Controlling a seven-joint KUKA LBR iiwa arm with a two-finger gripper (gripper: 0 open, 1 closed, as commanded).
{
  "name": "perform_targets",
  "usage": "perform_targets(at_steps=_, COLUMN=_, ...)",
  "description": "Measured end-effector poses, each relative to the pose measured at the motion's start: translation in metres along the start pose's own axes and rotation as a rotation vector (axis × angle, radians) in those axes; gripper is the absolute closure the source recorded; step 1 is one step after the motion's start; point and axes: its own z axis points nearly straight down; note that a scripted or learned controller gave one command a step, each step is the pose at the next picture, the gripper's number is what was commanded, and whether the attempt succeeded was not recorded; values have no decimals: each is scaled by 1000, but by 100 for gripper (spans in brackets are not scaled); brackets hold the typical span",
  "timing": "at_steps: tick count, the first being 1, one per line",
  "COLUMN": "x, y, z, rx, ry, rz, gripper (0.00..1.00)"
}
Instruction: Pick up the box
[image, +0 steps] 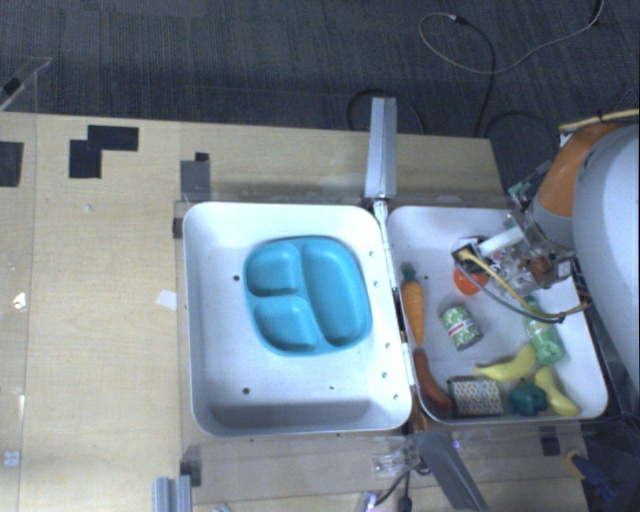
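We cannot tell how wide the grey arm's two-finger gripper (505, 268) stands, well apart from the small grey speckled box (475, 397) by the right shallow white bin's (425, 235) near wall, where we fear it could nip the crowding yellow banana (510, 364) instead.

1 fixed overhead camera, slanted down, both bins (200, 300) framed.
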Motion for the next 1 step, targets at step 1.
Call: perform_targets(at_steps=1, x=-1, y=0, z=1, rx=2, ry=-3, rz=0, gripper=0)
